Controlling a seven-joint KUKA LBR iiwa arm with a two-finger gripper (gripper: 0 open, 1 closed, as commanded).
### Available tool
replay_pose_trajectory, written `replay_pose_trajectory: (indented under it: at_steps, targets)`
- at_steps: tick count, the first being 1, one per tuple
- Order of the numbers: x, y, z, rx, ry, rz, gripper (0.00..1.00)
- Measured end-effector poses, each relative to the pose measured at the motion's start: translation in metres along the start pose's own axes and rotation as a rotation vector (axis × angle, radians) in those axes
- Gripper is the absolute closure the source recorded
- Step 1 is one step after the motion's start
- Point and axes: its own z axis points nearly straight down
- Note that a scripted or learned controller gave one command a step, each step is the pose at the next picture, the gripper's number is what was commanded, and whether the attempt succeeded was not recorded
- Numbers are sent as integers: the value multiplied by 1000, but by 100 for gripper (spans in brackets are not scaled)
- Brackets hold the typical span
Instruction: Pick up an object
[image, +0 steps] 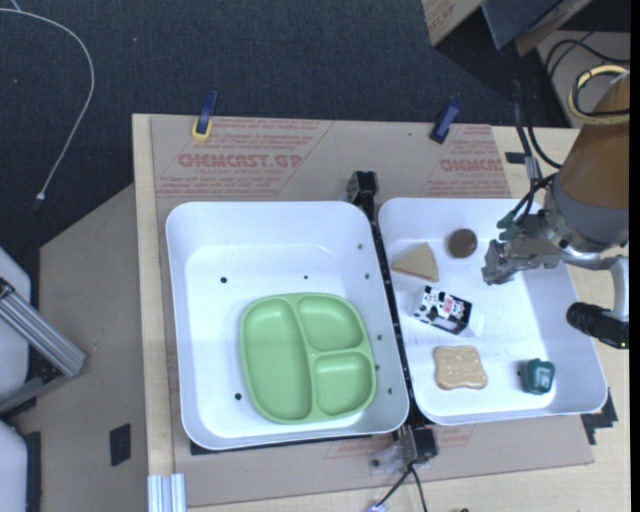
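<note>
Claw (497, 262) of the grey arm hangs over the upper middle of the right bin (570, 400), reaching in from the right; its dark fingers point down, and whether they stand wide or narrow I cannot tell from this slanted look. Nothing shows between them.

Camera view: 5 things lie in the right bin. A brown round disc (462, 242) sits just left of the claw and nearest to it. A tan wedge (418, 263) like a slice of bread or cheese lies farther left, near the divider. Below that is a black and white packet (444, 309), then a toast-shaped slice (460, 368), and a teal block (537, 376) near the lower right corner. The left bin (200, 260) holds a green 3-compartment tray (305, 356).

Judging from position, the disc is the likeliest target. A good grasp would centre the claw over it, descend straight, and close across its width, keeping clear of the wedge. Being low and round, it may slip out.
</note>
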Motion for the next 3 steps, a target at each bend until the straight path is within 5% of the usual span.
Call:
replay_pose_trajectory:
  at_steps: [3]
  targets:
    - [163,20,-9,-3,-1,-1,100]
